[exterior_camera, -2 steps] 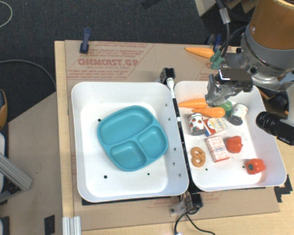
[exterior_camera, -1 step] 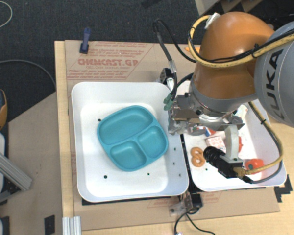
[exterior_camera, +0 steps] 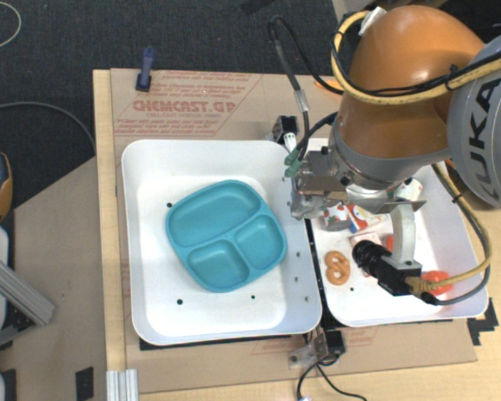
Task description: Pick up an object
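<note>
Hovering gripper [exterior_camera: 351,210] above right bin [exterior_camera: 459,303], beside pretzel [exterior_camera: 337,267]

Even overhead light, bright. Mild glare on orange band [exterior_camera: 405,53], soft shadows under arm [exterior_camera: 484,132]. Focus sharp, slight grain.

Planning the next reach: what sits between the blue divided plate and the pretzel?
In the camera view, bare white floor of the left bin, then the two bins' adjoining rims, separate the blue divided plate from the pretzel in the right bin.
</note>
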`<state>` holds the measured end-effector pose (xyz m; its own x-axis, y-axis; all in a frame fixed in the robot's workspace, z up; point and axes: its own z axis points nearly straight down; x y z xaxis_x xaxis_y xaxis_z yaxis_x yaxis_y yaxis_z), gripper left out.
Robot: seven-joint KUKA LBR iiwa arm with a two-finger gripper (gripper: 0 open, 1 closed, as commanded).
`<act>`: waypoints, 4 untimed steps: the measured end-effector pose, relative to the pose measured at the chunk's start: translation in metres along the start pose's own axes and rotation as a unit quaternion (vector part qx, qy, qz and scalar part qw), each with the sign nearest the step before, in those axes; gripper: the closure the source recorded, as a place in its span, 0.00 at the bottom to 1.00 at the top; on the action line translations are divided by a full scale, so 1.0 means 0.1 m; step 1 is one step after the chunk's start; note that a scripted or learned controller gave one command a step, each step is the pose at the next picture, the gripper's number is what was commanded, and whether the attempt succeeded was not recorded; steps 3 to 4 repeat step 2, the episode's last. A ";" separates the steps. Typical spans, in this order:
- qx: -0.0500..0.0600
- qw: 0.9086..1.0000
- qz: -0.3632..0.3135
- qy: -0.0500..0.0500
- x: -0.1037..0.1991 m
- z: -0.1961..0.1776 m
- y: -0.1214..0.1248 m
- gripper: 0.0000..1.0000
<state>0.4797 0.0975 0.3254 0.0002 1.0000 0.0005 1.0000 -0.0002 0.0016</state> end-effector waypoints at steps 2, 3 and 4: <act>-0.002 1.000 -0.001 -0.001 1.04 1.11 1.49 1.00; -0.002 1.000 -0.001 -0.001 1.04 1.11 1.49 1.00; -0.002 1.000 -0.001 -0.001 1.04 1.11 1.49 1.00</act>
